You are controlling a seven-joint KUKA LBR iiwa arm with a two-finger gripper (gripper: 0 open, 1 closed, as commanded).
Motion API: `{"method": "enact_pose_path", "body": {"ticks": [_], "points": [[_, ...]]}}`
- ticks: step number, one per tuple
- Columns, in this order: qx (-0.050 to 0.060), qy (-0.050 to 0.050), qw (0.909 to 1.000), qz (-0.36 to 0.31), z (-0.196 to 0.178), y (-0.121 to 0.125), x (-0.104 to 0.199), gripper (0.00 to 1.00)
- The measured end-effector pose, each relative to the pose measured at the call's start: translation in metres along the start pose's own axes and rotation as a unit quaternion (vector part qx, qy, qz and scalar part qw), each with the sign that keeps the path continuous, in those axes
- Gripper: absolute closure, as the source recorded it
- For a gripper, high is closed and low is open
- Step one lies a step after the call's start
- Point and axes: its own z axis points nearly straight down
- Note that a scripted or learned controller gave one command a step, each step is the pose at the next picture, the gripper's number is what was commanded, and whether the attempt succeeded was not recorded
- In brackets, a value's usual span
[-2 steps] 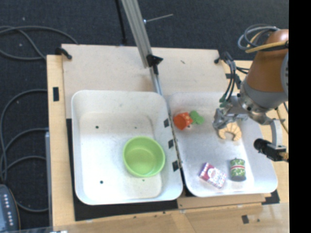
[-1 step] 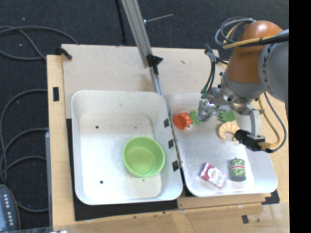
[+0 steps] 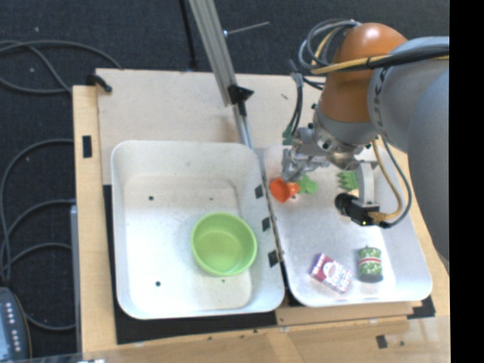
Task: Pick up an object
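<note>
Looking down at a slant from the fixed camera, two shallow white bins are seen side by side on a pale wooden bench [image 3: 151, 104]. The left bin [image 3: 125, 203] is occupied by a single light green bowl [image 3: 223, 243], which stands upright towards the bin's near right part, close to the dividing edge.

The grey arm [image 3: 423, 89], with its orange band [image 3: 359, 59], is reached in from the right and is bent down over the far left corner of the right bin [image 3: 318, 233]. The gripper [image 3: 292, 174] is hung just above an orange toy [image 3: 283, 191] with a green leafy end, which lies on the bin floor close to the bin's left wall. Whether the gripper is spread or pressed together cannot be told, and contact with the toy cannot be made out either.

Further right, a small green piece [image 3: 349, 179] is seen near the far side of the same bin. Near the front edge, a pink and white box [image 3: 330, 272] is laid flat, and a small green can [image 3: 370, 263] is stood just beside it on its right.

A slanted metal rail [image 3: 212, 36] is fixed at the far edge of the bench.
</note>
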Motion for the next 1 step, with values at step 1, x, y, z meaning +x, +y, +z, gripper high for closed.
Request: {"method": "enact_pose_path", "body": {"ticks": [1], "points": [[0.001,0.0,1.0,0.001,-0.0151,0.0226,0.0439,1.0]]}}
